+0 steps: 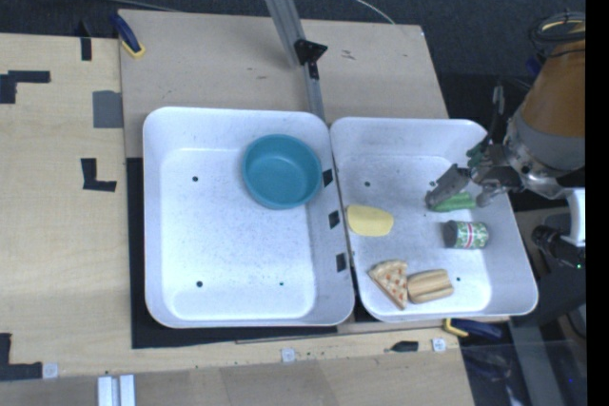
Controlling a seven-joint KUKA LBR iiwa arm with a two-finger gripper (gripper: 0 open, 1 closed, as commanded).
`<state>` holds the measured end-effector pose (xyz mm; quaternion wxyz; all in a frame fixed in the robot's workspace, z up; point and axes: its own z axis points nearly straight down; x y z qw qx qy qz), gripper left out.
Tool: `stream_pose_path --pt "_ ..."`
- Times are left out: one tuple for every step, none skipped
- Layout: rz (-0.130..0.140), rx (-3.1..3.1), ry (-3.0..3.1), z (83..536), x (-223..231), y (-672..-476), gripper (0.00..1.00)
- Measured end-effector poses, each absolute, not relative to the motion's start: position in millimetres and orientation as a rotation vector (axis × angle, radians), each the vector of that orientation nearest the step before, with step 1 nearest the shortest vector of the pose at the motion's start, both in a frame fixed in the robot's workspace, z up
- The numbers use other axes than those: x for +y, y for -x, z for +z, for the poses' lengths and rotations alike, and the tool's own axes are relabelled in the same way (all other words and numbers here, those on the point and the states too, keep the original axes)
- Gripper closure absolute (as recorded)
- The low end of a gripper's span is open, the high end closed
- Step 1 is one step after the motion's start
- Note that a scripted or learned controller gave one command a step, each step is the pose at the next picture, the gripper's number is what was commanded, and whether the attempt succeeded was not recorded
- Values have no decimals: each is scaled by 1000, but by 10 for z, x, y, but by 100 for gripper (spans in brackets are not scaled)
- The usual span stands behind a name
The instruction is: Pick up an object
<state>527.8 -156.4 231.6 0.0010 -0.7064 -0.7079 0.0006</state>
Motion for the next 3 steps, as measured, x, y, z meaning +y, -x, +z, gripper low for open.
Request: stream_pose_path --pt "8 -2217 2216 1668 -1569 -5261 0" --pt "8 -2217 2214 1046 -1516 -5181 0" --pt "3 -2222 2221 897 -1517 -5182 0"
